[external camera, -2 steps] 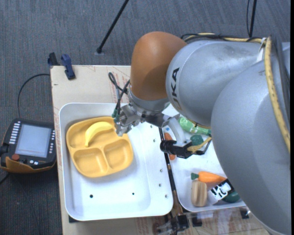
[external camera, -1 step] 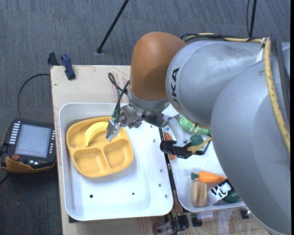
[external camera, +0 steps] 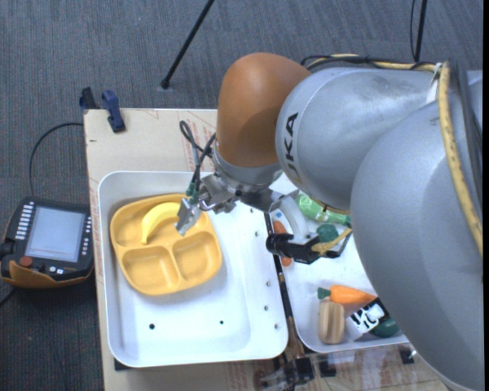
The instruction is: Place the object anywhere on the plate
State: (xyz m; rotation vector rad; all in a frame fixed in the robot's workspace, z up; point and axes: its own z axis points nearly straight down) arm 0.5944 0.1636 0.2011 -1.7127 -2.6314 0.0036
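You are looking down at a slant on a bench (external camera: 138, 141) that carries two shallow white bins side by side. In the left bin (external camera: 228, 316), toward its far left corner, sits a yellow divided plate (external camera: 167, 263) with three compartments. A yellow banana (external camera: 159, 217) lies in the plate's far compartment, resting inside it and curving along its rim.

The grey arm (external camera: 367, 153) reaches in from the right, its orange band (external camera: 257, 108) sitting above the wrist. The tool (external camera: 185, 218) hangs just over the near end of the banana, at the wall between the far compartment and the right-hand one. Its fingers look close together, but you cannot tell whether they are apart or closed (they are too small and dark against the plate), nor whether they touch the banana.

The right bin (external camera: 310, 344) is largely covered by the arm. Along its near edge you can make out a carrot (external camera: 352, 295), a tan wooden block (external camera: 332, 322) and a green item (external camera: 314, 208) further back.

A tablet-like controller (external camera: 49, 241) rests on the floor left of the bench.
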